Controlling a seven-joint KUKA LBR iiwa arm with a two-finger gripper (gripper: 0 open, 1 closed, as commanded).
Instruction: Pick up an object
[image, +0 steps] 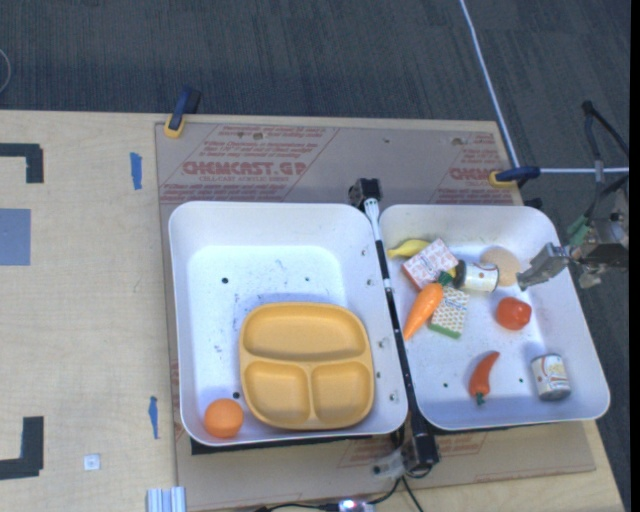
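Note:
The right bin (585, 345) holds several small items: a yellow banana (408, 247), a red-and-white box (430, 263), a carrot (424, 308), a checkered packet (451, 316), a small jar (481, 279) lying on its side, a tan round piece (506, 264), a red tomato (513, 313), a red chili pepper (483, 374) and a small can (549, 376). My gripper (540, 268) reaches in over the right bin's right rim, just right of the tan piece and above the tomato. I see nothing held in it.
In the left bin (200, 300) lie a yellow divided plate (308, 363) and an orange (223, 418) at the front left corner. Both bins rest on a cardboard sheet (260, 160). A thin white rod (490, 80) slants across the upper right.

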